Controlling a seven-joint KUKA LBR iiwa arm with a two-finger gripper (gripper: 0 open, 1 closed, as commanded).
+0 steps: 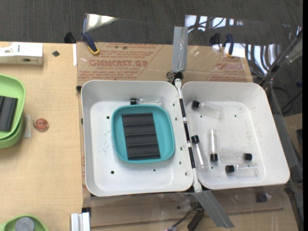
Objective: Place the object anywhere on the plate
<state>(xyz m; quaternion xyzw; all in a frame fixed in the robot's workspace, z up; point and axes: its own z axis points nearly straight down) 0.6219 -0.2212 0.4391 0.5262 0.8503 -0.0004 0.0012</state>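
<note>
— Fingers open or shut?
— Cannot tell. Clear, black-capped vials (212,146) lie in the right bin (270,129); one vial (147,101) lies just beyond the teal plate (166,134) in the left bin (96,143).
— Risks?
— Slick round tubes likely slip or roll; the ribbed black insert (140,136) might tip one off.

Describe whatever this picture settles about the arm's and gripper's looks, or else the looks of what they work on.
Of the arm's and gripper's looks this frame settles nothing. What they work on: a teal plate with rounded corners, bearing a dark ribbed block, in the left-hand white bin; clear black-capped tubes scattered in the right-hand white bin.
</note>
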